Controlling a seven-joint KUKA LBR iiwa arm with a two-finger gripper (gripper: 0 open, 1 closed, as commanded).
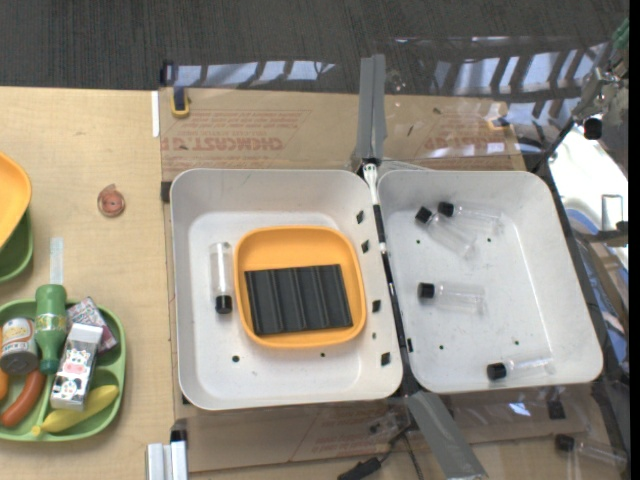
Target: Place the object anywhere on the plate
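Orange plate [300,241] in left bin [200,373], clear capped vial [220,276] lying just beside its left edge (not on it), four similar vials [455,294] scattered in right bin [562,268], gripper state cannot be told.

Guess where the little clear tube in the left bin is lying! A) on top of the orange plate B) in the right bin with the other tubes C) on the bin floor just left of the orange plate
C, because the clear tube with its black cap lies on the white floor of the left bin, beside the left edge of the orange plate and not on it.
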